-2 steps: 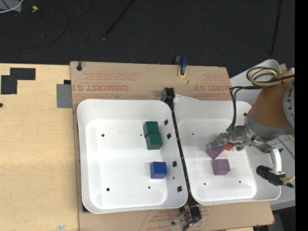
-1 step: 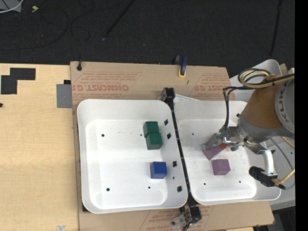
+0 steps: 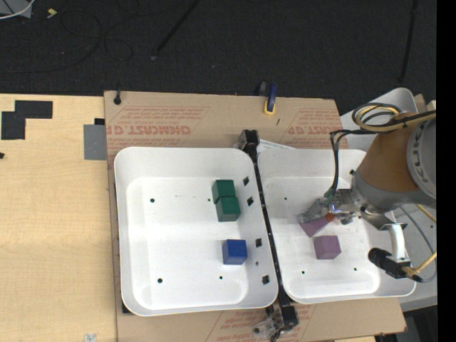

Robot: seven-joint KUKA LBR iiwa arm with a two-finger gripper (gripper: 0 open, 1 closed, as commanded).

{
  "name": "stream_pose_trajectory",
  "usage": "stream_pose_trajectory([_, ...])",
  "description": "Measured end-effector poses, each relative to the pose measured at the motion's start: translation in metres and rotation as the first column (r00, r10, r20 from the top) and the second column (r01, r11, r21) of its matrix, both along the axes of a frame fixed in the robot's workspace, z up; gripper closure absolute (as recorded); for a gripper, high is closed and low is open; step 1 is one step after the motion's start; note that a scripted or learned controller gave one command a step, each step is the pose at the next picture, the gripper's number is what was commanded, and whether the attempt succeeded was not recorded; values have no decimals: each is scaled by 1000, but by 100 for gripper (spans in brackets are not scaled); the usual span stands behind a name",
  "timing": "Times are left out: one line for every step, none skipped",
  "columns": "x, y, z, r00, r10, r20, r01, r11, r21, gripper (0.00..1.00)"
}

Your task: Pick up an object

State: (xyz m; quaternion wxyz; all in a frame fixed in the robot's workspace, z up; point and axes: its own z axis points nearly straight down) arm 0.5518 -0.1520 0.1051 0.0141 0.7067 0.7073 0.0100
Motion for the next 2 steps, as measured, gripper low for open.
stream_pose_trajectory([-1,-2,-1,1000,-2,7,2,1000,-1,0])
stream_pose_trajectory([-23,8,-9,1000,1,-13,0,1000,6,0])
